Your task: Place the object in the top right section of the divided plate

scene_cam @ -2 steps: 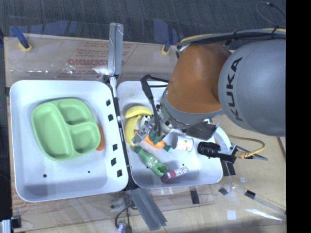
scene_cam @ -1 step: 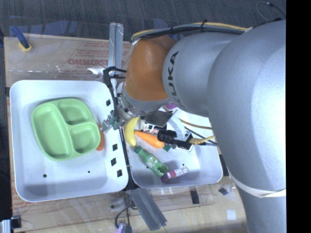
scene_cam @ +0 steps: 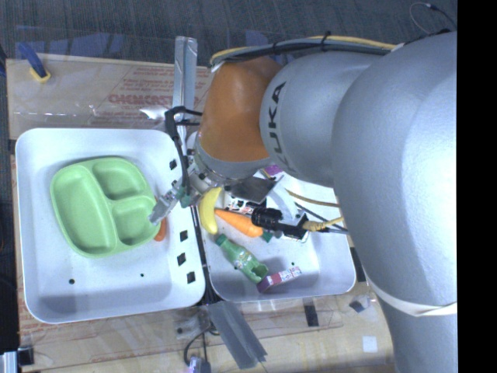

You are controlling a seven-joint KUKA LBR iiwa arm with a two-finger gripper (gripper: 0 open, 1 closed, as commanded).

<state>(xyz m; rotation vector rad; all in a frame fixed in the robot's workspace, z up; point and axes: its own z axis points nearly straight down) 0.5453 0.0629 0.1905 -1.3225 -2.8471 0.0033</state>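
One small orange object (scene_cam: 160, 231) sits at the lower right rim of the green plate (scene_cam: 99, 203), seemingly just outside it on the floor of the left bin (scene_cam: 46, 286). I cannot tell what it is, only that it is orange and partly tucked under the gripper (scene_cam: 165, 206).

The gripper hangs right above it, at the plate's right edge, its pale fingers pointing down and to the left. Whether they are spread or closed, I cannot tell from here, nor whether anything is between them.

The plate has three sections; the top right one (scene_cam: 121, 178) lies up and a little to the left of the gripper, close by. So the coming move looks short to me: up and left over the plate's inner ridge.

The plate's long axis runs from upper left to lower right.

Beyond that, the right bin (scene_cam: 330, 280) holds a banana (scene_cam: 208, 210), a carrot (scene_cam: 239, 224), a green bottle (scene_cam: 244, 260) and a purple thing (scene_cam: 278, 279), all lying well apart from the plate, under the bulky grey arm (scene_cam: 365, 154).
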